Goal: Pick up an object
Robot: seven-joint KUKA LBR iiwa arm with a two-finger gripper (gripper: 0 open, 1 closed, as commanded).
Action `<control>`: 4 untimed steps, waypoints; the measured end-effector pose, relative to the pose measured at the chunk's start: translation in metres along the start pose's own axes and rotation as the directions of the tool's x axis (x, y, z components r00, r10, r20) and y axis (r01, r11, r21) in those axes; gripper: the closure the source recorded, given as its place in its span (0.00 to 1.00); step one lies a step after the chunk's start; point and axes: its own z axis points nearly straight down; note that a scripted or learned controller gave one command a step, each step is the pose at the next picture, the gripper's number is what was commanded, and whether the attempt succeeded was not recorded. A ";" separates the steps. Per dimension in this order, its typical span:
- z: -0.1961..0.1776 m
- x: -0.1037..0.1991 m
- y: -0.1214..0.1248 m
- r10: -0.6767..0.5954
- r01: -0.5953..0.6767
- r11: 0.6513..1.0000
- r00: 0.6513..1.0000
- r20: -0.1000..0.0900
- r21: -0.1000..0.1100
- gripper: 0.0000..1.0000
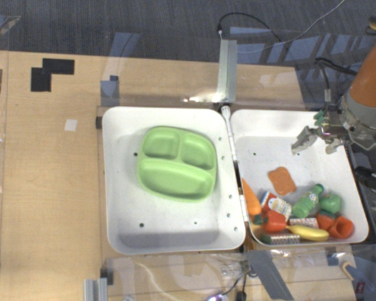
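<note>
My gripper (316, 144) hangs over the back of the right bin (263, 137), its two fingers spread open with nothing between them. The pile of small objects lies nearer the front of that bin, below the gripper. It includes a flat orange piece (281, 180), a carrot (251, 197), a green bottle (307, 200), a green pepper (330, 203), a banana (308, 232), an orange cup (342, 227) and a red piece (274, 219). The flat orange piece lies closest to the gripper, down and to the left of it.
The left bin (122, 218) holds a light green divided plate (175, 163). A metal post (227, 68) stands behind the divider between the bins. Cables run along the back right. The arm's orange band (371, 80) rises at the right edge.
</note>
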 end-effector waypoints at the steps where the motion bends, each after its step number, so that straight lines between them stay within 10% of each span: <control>1: -0.010 -0.033 -0.043 0.153 -0.153 0.988 0.988 0.000 0.001 0.00; 2: 0.128 0.005 -0.036 0.246 -0.246 0.969 0.969 -0.001 -0.013 0.00; 3: 0.118 0.006 -0.033 0.246 -0.246 0.969 0.969 -0.004 -0.017 1.00; 4: 0.035 0.073 -0.040 0.066 -0.066 0.998 0.998 0.000 -0.001 1.00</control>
